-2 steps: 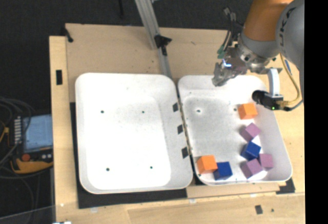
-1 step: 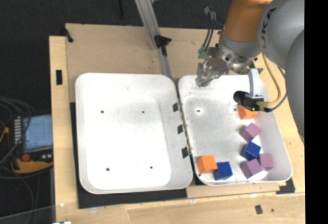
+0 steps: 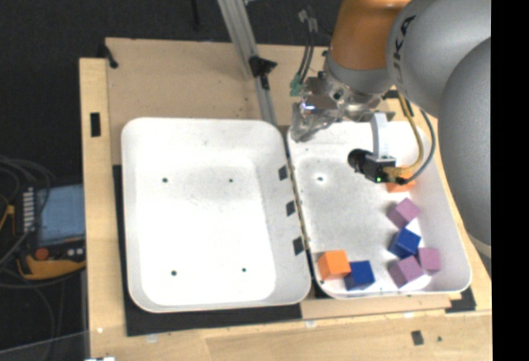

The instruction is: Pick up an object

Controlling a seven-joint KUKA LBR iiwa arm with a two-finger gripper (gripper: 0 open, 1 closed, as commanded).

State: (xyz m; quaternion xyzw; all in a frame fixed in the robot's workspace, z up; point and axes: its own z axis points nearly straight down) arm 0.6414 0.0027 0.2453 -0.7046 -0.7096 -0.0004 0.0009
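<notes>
Several small blocks lie in the right bin point(image 3: 331, 194). An orange cube point(image 3: 334, 263) and a blue cube point(image 3: 360, 274) sit side by side at its near edge. Along its right side are a purple block point(image 3: 405, 211), a blue block point(image 3: 406, 241) and two more purple blocks point(image 3: 429, 258) point(image 3: 405, 270). My gripper point(image 3: 307, 121) hangs over the bin's far left corner, well away from all the blocks, and nothing shows in its grasp. A small orange piece point(image 3: 403, 178) peeks out beside a black fitting point(image 3: 365, 161) on the arm.
The left bin point(image 3: 198, 211) stands beside the right one, their rims meeting at the divider point(image 3: 293, 202). A slanted metal pole point(image 3: 235, 12) rises behind the bins. The arm's grey body point(image 3: 455, 62) covers the right bin's far right corner.
</notes>
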